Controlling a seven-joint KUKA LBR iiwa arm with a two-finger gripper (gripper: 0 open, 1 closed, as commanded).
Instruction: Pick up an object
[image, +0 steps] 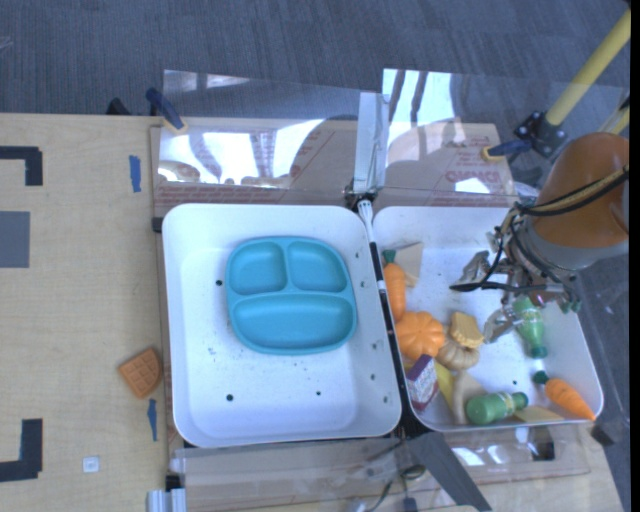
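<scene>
The right bin (575, 345) on the desk (70, 300) is full of small toy food, and any one of these could be the thing to pick up. An orange pumpkin (420, 333) sits near the bin's left wall, with a long orange carrot (395, 290) just above it. Beside the pumpkin is a tan lumpy piece (462, 340), maybe bread. Near the bin's bottom edge lies a green bottle (495, 405), and a second carrot (567, 397) rests in the bottom right corner. A dark red packet (423, 383) leans by the left wall. These toys look light and hard, like smooth plastic, so they may slip. The round pumpkin could roll, so I would grab it across its middle. The bottle and carrots are long, so grabbing across the thin part seems best. The end effector (515, 300) hangs over the right side of this bin, close to a small green thing (533, 333). Its metal parts and wires are tangled together in the picture, so I cannot tell how far open it is or if it has hold of anything. The green thing is partly covered, so I cannot say what it is. The left bin (190, 400) has a blue plate (290, 295) with three parts in it.
</scene>
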